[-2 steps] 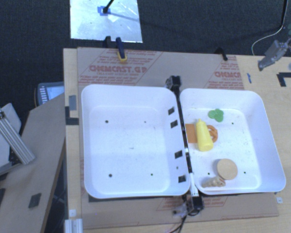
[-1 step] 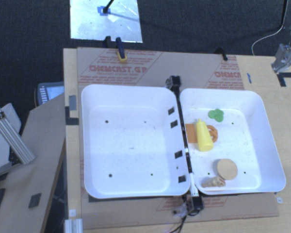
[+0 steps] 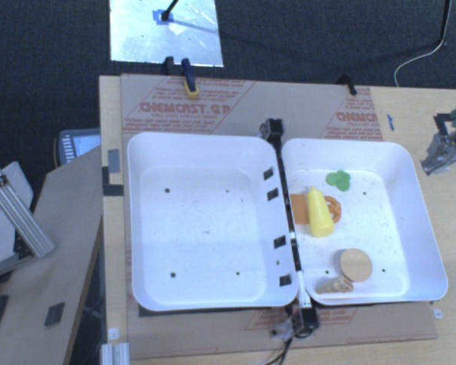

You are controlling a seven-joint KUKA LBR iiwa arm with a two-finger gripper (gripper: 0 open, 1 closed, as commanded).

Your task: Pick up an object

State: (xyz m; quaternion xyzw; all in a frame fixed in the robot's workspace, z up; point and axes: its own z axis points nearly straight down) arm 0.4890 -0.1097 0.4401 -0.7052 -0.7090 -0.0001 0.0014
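Yellow bottle (image 3: 320,212) is seen lying in the right bin (image 3: 410,204), well left of and below the fingers (image 3: 441,158), which are poised outside the bin's right rim; whether they are parted cannot be told, and nothing is seen between them.

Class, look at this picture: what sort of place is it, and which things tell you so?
Probably a robot lab or test bench. Two white bins sit clamped side by side on a board, small toy-like items such as a yellow bottle lie in the right one, and a gripper sits at the right edge.
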